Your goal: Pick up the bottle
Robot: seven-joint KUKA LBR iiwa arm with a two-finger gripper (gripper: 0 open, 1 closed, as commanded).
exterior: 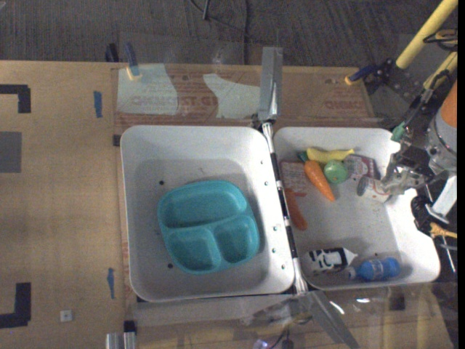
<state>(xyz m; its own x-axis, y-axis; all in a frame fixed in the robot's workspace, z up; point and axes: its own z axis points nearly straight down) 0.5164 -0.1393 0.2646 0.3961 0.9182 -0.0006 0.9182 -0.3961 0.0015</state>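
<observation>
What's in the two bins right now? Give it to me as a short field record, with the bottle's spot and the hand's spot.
left bin: holds a teal divided tray
right bin: holds the bottle, carrot, banana, green ball, black-and-white carton
bottle: blue, lying on its side at the near edge, beside the carton
carrot: far part of the bin, beside the green ball
banana: by the far wall
hand: over the right bin's right side, apart from the bottle
task state: bottle not yet picked up
</observation>
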